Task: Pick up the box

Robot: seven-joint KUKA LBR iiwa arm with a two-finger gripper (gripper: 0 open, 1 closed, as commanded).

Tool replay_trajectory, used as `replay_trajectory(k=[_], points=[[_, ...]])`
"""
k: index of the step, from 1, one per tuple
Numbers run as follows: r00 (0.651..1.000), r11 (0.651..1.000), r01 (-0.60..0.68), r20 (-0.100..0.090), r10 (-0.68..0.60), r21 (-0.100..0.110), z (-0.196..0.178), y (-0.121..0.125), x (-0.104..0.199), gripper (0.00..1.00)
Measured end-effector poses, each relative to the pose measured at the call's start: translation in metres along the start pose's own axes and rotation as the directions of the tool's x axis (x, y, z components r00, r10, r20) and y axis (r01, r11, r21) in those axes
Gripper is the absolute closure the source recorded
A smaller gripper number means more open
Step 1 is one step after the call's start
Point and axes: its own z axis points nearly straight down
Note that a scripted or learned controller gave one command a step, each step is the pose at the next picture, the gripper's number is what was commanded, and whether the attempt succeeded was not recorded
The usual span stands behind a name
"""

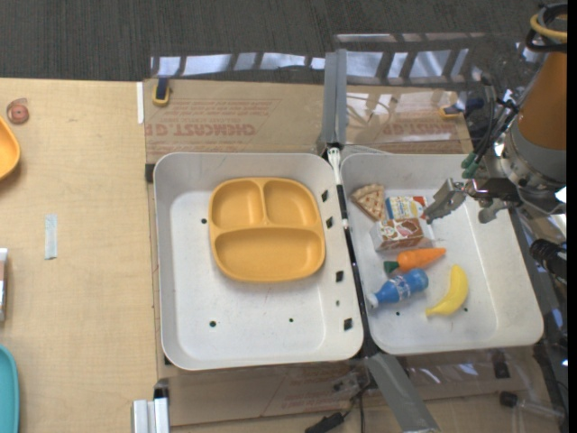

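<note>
Box (402, 224) lay in the right bin (505, 332), upper left part, carrot (421, 259) touching its 6 o'clock edge, pizza slice (369, 200) at 10 o'clock. Gripper (442, 206) hovered just off its 2 o'clock corner; whether the fingers were apart or together I could not tell. Best approach: centre over the box, descend clear of the carrot. Wrist ran off frame at 3 o'clock.

Cardboard sheet (236, 115) behind the bins: red print reads "CHEMCST. GE…", mirrored/upside down from this camera, with smaller lines below it illegible. Box (402, 225) in the right bin: colourful printed label, too small to read.
</note>
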Motion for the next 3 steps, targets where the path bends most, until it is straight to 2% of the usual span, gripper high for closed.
replay_trajectory(k=[1, 2, 3], points=[[0.999, 0.999, 0.052, 0.001, -0.052, -0.001, 0.0, 0.059, -0.026, 0.0], [0.989, 0.989, 0.15, 0.001, -0.15, -0.002, 0.073, 0.114, -0.032, 0.0], [0.99, 0.99, 0.141, 0.005, -0.141, -0.015, 0.188, 0.107, -0.063, 0.0]])
